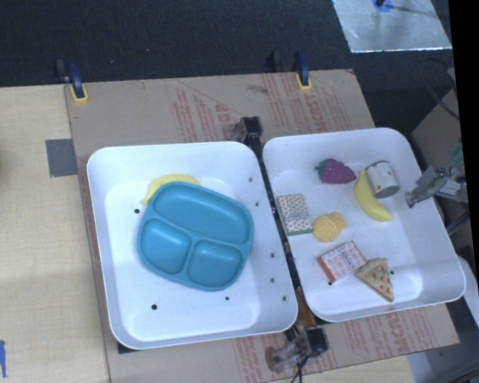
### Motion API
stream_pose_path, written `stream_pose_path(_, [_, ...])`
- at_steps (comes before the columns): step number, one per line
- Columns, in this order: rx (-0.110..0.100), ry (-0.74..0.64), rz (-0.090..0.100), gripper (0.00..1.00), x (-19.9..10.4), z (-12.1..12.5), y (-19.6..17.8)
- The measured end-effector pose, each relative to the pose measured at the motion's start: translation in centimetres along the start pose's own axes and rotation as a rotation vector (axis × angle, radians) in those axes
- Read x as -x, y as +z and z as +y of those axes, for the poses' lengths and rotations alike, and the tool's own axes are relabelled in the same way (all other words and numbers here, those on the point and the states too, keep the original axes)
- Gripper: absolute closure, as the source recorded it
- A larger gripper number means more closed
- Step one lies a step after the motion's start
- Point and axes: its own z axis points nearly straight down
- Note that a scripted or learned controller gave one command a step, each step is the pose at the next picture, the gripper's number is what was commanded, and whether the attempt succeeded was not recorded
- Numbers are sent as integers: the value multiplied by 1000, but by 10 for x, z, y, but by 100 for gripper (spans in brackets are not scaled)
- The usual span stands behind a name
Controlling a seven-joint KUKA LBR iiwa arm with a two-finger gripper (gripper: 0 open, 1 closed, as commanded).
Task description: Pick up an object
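1. At the right edge of the right bin (429,209), the gripper (426,187) sits just over the rim, grey and small against the dark floor; whether its fingers are spread or pressed together I cannot tell, and nothing shows between them.
2. Nothing is lifted yet, so I judge the task barely begun: the reach, the grasp and the lift all remain.
3. Every candidate lies on the right bin's floor. Nearest the gripper are the small tin can (382,179) and the banana (369,197), touching each other.
4. The banana's long axis runs from upper left to lower right, curving toward the bin's near side.
5. The can lies tipped, its round end facing the camera.
6. Farther left lie the grape bunch (335,171), a yellow cookie (329,226) and a sandwich wedge (376,278).
7. The left bin (120,267) holds a blue divided plate (195,236).
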Motion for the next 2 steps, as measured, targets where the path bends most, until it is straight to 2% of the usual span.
stream_pose_path(1, [-1,-2,-1,0,12,49,108])
stream_pose_path(2, [0,-1,-1,0,-14,105,181])
